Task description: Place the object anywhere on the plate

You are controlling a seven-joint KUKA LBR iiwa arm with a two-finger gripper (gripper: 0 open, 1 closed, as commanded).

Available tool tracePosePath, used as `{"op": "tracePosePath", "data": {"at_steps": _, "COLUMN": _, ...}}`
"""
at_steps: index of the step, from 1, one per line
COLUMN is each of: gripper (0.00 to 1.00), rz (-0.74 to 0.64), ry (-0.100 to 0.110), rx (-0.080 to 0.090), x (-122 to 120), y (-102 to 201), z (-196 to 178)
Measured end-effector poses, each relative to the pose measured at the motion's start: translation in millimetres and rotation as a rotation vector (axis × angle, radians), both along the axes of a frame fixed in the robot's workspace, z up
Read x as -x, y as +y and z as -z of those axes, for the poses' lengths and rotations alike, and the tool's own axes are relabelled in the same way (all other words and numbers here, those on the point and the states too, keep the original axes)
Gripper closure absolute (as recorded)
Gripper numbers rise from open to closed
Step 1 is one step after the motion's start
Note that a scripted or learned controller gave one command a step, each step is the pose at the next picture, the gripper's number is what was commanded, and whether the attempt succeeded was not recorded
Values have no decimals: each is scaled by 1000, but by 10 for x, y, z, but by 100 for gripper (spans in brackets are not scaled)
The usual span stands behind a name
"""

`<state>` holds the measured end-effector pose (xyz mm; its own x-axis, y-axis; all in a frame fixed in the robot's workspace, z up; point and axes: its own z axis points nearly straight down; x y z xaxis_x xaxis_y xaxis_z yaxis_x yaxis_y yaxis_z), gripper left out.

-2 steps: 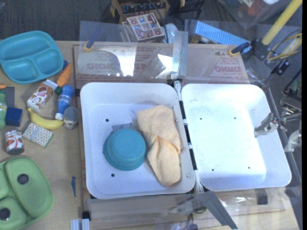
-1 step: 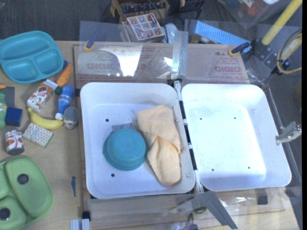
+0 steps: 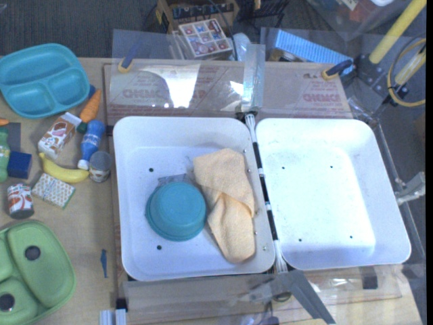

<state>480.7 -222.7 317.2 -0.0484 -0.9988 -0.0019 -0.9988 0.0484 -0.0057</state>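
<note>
Two shallow white bins sit side by side on a wooden bench, seen from above at a slant. In the left bin (image 3: 128,147), a round teal plate (image 3: 176,210) lies upside down toward the near left part of the floor. Just to its right, touching its edge, a crumpled yellow cloth (image 3: 229,200) stretches from the middle of the bin down to the near right corner. The right bin (image 3: 325,188) has a bare white floor. Left of the bins, loose items lie on the bench: a teal divided tray (image 3: 44,78) at the far left, a banana (image 3: 62,170), a small carton (image 3: 57,134), a blue bottle (image 3: 88,143), and a green tray (image 3: 30,273) at the near left corner.
</note>
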Motion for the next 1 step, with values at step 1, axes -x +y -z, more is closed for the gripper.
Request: {"op": "tracePosePath", "data": {"at_steps": 1, "gripper": 0, "rz": -525, "ry": 1, "rx": 1, "x": 4, "y": 0, "z": -23}}
